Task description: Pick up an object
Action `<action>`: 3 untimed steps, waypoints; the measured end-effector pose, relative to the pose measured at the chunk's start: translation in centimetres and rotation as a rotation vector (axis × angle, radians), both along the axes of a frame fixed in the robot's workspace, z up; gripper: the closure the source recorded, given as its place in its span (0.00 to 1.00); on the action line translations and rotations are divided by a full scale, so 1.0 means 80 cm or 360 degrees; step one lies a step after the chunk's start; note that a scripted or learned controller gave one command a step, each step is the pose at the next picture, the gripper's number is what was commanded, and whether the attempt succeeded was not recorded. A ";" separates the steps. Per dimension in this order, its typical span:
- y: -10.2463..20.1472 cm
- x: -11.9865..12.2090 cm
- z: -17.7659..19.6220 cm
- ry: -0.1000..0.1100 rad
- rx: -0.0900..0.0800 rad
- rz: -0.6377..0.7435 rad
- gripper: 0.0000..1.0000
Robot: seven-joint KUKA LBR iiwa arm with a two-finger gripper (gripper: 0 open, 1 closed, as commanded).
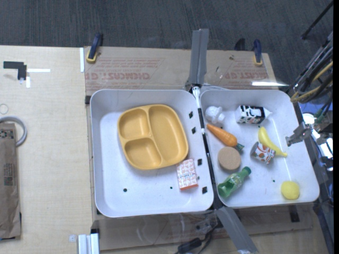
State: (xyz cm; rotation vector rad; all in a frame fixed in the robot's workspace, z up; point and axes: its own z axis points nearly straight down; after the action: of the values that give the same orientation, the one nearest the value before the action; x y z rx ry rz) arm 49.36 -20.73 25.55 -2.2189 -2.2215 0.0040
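Observation:
The left bin [106, 194] holds a yellow divided plate [152, 136] and, near its front right, a small red and white box [186, 174]. In the right bin [265, 197] lie an orange carrot [222, 135], a small white figure [213, 113], a black and white carton [250, 114], a yellow banana [269, 142], a small orange and white cup [262, 153], a tan round disc [229, 159], a green bottle [233, 181] on its side, and a yellow lemon [290, 190] in the front right corner.
A grey divider bar [199, 57] runs back from between the bins. Blue clamps [95, 46] [257, 52] hold cardboard behind them. Cables and metal hardware [307, 131] crowd the right bin's right rim. A brown paper bag [8, 179] lies at far left.

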 end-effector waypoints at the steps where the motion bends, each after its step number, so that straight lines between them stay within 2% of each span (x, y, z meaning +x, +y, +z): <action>1: 0.023 0.026 -0.187 0.0000 0.0000 -0.0075 0.00; 2: 0.022 0.026 -0.176 0.0001 -0.0001 -0.0078 1.00; 3: -0.002 0.009 -0.206 0.0001 0.0001 -0.0464 1.00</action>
State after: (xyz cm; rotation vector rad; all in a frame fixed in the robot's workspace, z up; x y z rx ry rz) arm 50.11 -20.91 9.08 -2.5173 -1.8750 0.0038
